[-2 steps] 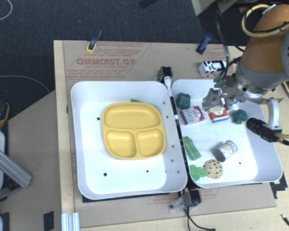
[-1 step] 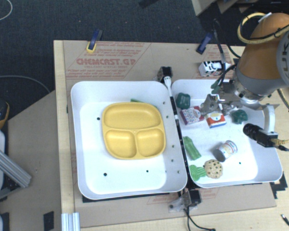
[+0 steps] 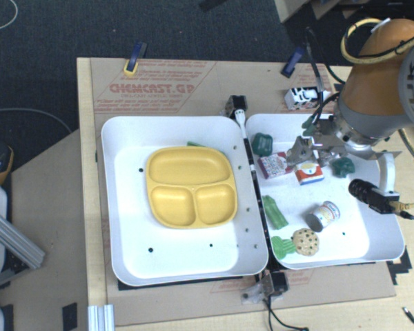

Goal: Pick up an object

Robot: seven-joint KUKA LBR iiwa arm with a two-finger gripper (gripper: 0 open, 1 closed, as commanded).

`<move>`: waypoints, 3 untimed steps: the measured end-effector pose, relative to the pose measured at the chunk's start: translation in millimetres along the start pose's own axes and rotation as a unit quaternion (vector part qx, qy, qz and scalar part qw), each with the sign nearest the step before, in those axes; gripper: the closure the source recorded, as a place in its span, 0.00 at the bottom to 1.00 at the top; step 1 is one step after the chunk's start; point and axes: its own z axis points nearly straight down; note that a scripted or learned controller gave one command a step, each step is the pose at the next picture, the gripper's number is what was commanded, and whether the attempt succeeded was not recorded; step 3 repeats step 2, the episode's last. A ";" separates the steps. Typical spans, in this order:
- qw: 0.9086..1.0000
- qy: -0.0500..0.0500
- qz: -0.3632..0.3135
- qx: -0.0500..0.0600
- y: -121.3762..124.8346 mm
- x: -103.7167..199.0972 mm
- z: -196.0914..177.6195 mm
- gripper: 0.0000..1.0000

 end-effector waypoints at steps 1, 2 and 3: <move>1.000 -0.001 0.000 -0.001 7.6 -3.7 7.0 1.00; 1.000 -0.001 -0.001 -0.003 19.1 -7.1 -3.4 1.00; 1.000 -0.001 -0.001 -0.003 19.1 -7.1 -3.4 1.00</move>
